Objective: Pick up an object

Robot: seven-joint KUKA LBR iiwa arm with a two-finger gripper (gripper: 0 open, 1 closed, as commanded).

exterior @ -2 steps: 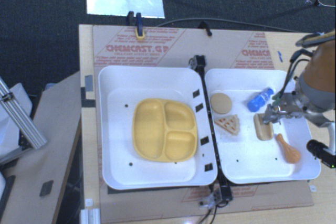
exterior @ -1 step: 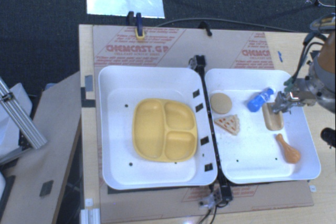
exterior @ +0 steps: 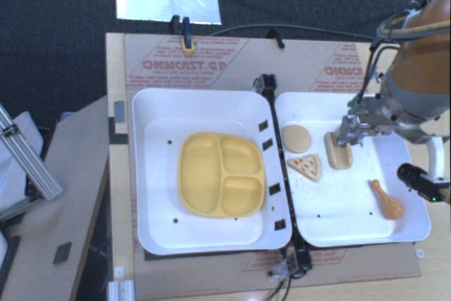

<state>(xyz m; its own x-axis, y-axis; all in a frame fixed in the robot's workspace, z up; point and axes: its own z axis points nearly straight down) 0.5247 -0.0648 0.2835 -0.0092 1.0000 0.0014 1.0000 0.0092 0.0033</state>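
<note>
A yellow divided tray [exterior: 220,175] lies in a white bin [exterior: 151,116]; tan cookie [exterior: 297,138], orange drumstick [exterior: 387,200].

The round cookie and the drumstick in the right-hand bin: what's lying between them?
In the camera view, the pizza slice lies between the round cookie and the drumstick, nearer the cookie; beyond it is bare floor of the right bin.

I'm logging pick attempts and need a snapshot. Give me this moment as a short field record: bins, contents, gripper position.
left bin: holds a yellow divided plate
right bin: holds round cookie, pizza slice, bread piece, drumstick
gripper: over the right bin, right at the bread piece's upper end
grasp: cannot tell from this view
arm: reaches in from the right
</note>
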